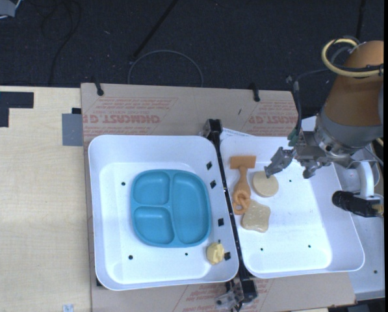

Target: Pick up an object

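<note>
In the right bin lie a round beige disc, an orange tool with a square head and a looped handle, and a pale tan lump. My gripper hangs over the upper part of that bin, just right of the disc, fingers spread apart with nothing between them. One fingertip sits close above the disc's upper edge. In the left bin a blue divided plate lies flat, and a small yellow lump rests near the bin's lower right corner.
A black divider separates the two bins. The arm's grey body and orange band fill the upper right. A black fitting juts over the right bin's right rim. Cardboard lies under the bins.
</note>
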